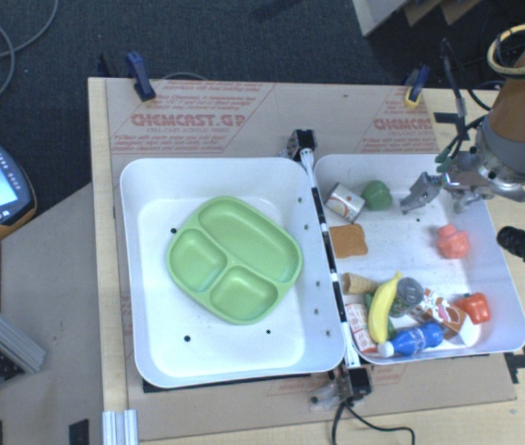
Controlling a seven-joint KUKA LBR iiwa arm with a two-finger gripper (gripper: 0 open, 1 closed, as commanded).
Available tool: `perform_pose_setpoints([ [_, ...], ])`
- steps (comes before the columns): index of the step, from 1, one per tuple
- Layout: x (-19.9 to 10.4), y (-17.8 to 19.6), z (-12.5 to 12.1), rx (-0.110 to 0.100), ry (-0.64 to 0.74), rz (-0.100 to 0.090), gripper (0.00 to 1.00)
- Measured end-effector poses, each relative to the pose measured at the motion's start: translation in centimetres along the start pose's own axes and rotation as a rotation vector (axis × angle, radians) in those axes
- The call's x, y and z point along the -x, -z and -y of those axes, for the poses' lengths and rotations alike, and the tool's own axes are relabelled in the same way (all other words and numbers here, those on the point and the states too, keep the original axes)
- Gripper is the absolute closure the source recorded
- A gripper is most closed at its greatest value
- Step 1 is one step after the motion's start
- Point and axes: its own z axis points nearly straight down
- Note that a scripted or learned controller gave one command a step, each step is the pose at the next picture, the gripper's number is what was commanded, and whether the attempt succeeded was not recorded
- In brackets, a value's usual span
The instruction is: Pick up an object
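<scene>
My gripper [442, 197] hovers over the back of the right bin [508, 276], open, with nothing between its fingers. A green ball [377, 194] lies just to its left, beside a small grey-and-white carton [343, 202]. A pink lump [453, 241] sits a little in front of the gripper. A brown square slice [348, 240] lies by the bin's left wall. At the front of the bin a banana [382, 309], a blue bottle [411, 341], a grey round piece [408, 295] and an orange-red toy [473, 308] are heaped together.
The left bin [142, 248] holds a green divided plate [235, 259]. A raised rim [323, 239] separates the two bins. Blue clamps [138, 74] hold the cardboard base at the back. Bare floor shows in the right bin's middle [402, 248].
</scene>
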Motion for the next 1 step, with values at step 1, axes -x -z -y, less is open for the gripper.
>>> perform_pose_setpoints([
  [1,6.79,-10.96,-4.41,0.003,0.000,-0.014,0.00],
])
